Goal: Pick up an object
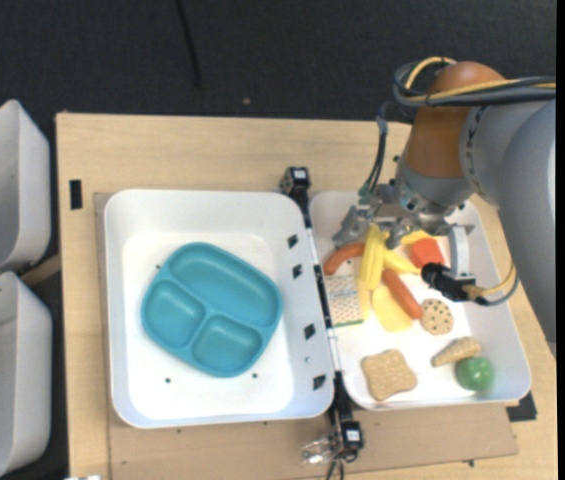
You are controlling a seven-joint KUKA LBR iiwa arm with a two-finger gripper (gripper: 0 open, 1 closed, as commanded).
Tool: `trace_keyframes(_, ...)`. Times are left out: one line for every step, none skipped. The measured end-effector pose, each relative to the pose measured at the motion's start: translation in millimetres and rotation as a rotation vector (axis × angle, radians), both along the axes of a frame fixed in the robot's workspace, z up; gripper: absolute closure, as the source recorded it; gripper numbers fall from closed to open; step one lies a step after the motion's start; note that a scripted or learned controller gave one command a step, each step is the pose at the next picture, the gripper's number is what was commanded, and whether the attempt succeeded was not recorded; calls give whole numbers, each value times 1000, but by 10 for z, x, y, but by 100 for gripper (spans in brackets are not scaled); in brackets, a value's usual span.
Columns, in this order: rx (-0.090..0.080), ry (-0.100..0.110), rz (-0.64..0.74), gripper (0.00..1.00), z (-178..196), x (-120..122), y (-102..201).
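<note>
hand (377, 223) above yellow toy food (371, 258)

I count two white bins (122, 268), one teal plate (212, 308), one toast slice (389, 374), one green ball (475, 372), two sausages (402, 293) (roughly)

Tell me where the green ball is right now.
The green ball sits in the right bin, near its front right corner, just below a small tan wedge and right of the slice of toast.
</note>
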State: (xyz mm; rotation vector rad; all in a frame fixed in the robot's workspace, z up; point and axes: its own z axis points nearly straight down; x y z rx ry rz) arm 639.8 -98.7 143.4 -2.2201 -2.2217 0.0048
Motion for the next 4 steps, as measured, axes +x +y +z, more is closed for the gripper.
trace_keyframes(0, 1, -6, 0, -462, -5, -10)
trace_keyframes(1, -2, -11, 100, -347, 6, -21)
trace_keyframes(1, -5, 1, 100, 157, 115, -19)
trace_keyframes(1, -5, 1, 100, 741, 160, -95)
